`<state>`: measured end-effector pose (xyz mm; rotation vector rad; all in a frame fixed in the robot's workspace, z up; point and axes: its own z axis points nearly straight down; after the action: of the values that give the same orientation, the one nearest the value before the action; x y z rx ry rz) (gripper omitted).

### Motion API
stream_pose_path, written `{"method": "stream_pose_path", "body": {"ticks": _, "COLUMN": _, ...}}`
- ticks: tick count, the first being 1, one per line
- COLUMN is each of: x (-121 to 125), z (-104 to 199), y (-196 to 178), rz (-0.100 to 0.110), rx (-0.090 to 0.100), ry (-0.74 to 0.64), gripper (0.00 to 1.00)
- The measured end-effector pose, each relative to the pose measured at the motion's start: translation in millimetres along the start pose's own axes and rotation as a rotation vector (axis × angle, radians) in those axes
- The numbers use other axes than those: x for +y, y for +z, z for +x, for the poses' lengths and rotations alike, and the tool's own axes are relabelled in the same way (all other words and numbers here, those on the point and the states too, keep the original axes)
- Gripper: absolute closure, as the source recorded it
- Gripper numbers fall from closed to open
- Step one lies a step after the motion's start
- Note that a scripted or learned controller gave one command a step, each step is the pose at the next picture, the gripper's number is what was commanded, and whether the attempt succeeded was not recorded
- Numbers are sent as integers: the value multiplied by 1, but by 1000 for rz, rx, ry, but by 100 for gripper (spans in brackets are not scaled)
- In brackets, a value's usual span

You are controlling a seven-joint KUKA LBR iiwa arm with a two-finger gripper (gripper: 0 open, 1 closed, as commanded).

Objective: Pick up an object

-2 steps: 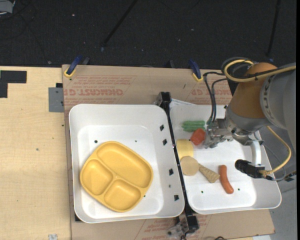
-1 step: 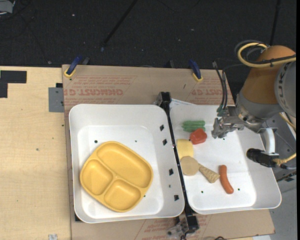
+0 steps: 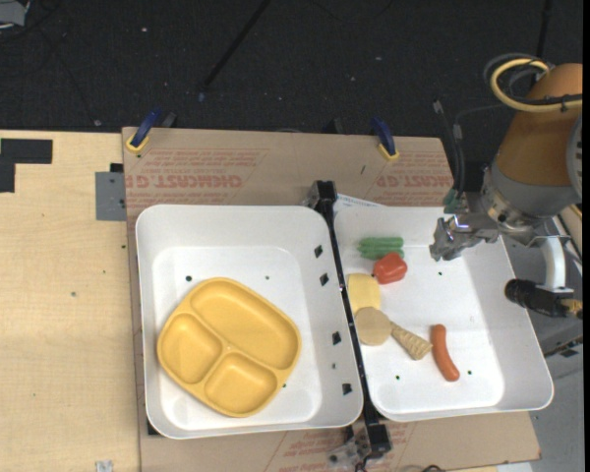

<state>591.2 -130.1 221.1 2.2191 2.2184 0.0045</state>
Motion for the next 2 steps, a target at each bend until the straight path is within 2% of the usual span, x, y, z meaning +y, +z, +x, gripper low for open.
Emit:
{"method": "stream_pose_path", "body": {"ticks": 1, "x": 0, "z": -1, "y": -33, "rz": 2, "rx": 0, "ry": 0, "gripper": 100}}
{"method": "stream_pose_path", "body": {"ticks": 2, "x": -3, "z": 57, "y": -36, "rz": 5, "rx": 2, "ry": -4, "gripper": 100}}
